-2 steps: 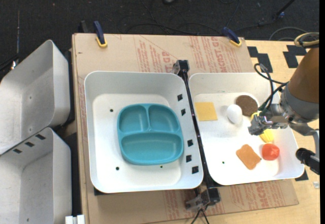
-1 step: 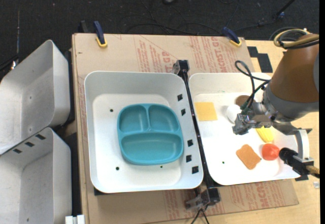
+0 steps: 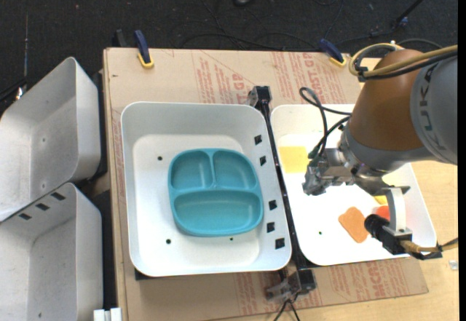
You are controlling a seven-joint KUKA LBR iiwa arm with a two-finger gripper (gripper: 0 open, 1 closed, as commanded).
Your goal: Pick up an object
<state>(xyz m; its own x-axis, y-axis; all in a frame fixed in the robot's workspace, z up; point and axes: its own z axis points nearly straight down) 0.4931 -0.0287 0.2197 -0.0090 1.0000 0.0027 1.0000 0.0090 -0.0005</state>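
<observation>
Orange piece (image 3: 352, 224) just beside gripper (image 3: 318, 183).

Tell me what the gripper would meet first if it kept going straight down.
Probably the right bin's bare white floor, left of the orange piece and below the yellow one. The gripper hangs between them; depth is unclear.

The worktop (image 3: 211, 76), a brown board with red printing, carries two shallow white bins touching side by side: the left bin (image 3: 145, 123) and the right bin (image 3: 291, 116).
</observation>
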